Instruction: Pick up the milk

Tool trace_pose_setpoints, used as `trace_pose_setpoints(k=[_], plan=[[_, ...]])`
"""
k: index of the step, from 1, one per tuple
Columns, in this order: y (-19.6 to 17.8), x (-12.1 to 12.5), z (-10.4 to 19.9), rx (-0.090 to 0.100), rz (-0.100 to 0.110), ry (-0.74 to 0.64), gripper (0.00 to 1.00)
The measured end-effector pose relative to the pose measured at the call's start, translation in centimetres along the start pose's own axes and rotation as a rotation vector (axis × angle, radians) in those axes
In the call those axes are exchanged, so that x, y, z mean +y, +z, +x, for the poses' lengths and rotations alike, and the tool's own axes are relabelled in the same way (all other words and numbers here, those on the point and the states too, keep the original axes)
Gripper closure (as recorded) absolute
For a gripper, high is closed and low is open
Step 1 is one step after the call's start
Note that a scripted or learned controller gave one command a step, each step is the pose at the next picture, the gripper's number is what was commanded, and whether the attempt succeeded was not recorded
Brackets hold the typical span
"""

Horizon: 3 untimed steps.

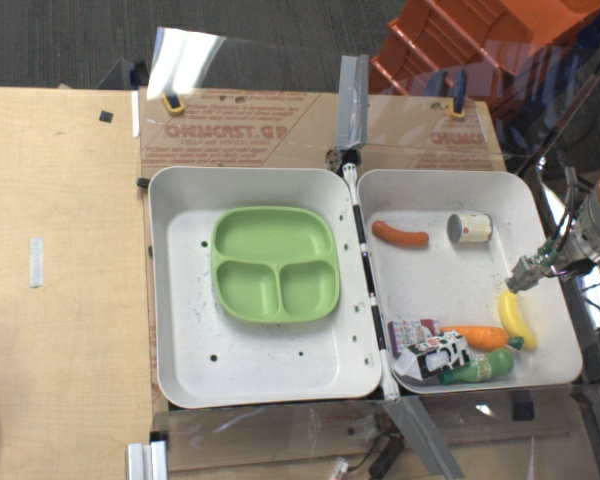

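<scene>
Right bin [400, 190] holds milk [442, 352] — left bin [180, 363] a plate [276, 264]; hand [525, 278] unreadable.

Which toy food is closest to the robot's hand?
The yellow banana. It lies just below the hand by the right bin's edge; the sausage, carrot and milk are farther away.

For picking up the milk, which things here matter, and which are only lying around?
For the job:
milk carton, at the right bin's front edge
pincer, above that bin's right side

Lying about:
green divided plate in the left bin
sausage
small can
banana
carrot
green bottle
</scene>
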<state>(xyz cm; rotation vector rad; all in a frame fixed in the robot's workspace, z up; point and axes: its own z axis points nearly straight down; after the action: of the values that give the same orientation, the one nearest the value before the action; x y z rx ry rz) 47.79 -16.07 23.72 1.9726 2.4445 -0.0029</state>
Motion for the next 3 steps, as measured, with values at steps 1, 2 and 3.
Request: trace_pose_setpoints(k=[1, 2, 3], plan=[[4.2, -0.5, -2.3, 0.002, -0.001, -0.433, 1.00], [0.5, 1.1, 5.1, 0.000, -0.002, -0.391, 1.00], [-0.4, 11.2, 6.0, 0.000, -0.001, -0.321, 1.00]])
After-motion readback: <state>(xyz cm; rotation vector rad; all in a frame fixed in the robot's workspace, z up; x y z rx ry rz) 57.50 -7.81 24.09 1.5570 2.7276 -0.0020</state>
